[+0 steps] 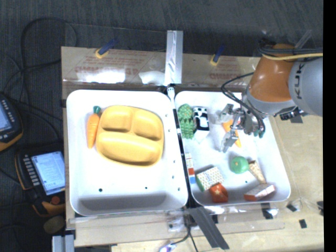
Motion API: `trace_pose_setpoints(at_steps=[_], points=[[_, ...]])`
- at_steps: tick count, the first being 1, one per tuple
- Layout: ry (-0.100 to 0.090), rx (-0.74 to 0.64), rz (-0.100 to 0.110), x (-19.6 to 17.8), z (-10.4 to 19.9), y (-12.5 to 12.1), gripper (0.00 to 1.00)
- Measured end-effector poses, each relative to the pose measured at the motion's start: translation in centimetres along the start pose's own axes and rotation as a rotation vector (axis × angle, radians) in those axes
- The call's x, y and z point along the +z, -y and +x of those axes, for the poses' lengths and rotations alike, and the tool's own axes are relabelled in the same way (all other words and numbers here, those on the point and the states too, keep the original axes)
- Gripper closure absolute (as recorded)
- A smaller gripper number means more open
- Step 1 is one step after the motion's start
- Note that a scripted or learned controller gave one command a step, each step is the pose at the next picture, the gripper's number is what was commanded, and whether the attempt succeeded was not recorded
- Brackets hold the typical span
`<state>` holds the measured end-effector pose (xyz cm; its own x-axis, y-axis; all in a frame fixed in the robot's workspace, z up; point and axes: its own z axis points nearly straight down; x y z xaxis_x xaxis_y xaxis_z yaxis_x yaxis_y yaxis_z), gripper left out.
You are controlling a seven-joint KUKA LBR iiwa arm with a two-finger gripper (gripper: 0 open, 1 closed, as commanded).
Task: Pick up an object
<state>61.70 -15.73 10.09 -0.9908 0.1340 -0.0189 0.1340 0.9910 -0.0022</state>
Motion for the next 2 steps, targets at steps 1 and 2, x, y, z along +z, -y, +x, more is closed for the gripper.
trace_pose_setpoints(at_steps=[1,2], points=[[-0.007,0.001,-0.002,1.2,-2.7,-3.2,0.0],[-0.009,0.047,-0.001,1.0,4.9,0.1,0.0]])
